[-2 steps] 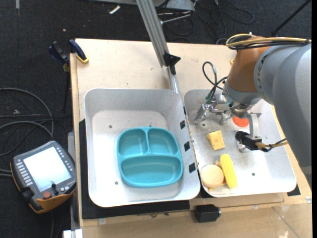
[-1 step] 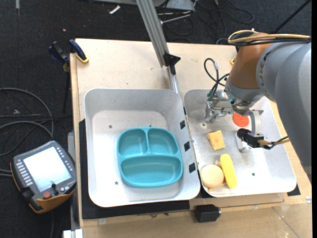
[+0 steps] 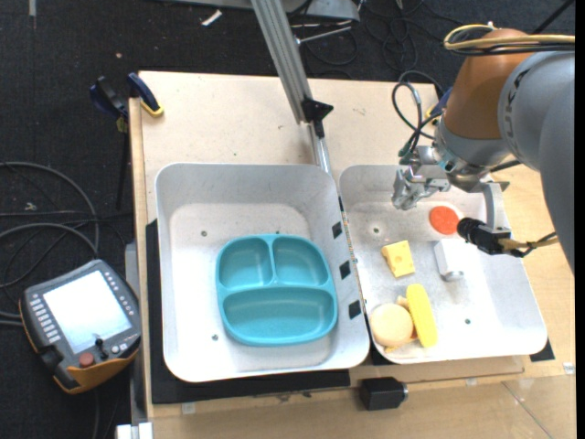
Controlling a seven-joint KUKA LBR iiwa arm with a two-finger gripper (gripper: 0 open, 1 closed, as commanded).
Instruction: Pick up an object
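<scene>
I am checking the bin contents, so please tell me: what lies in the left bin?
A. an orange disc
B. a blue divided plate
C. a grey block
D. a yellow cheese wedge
B: the blue divided plate lies alone in the left bin; the small items sit in the right bin.

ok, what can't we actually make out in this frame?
- Two-finger gripper, camera view: too small and blurred to tell whether it is open or shut.
- Small grey block: too small to identify.
- Round cream ball: its right side is hidden by the yellow banana-shaped piece.
</scene>
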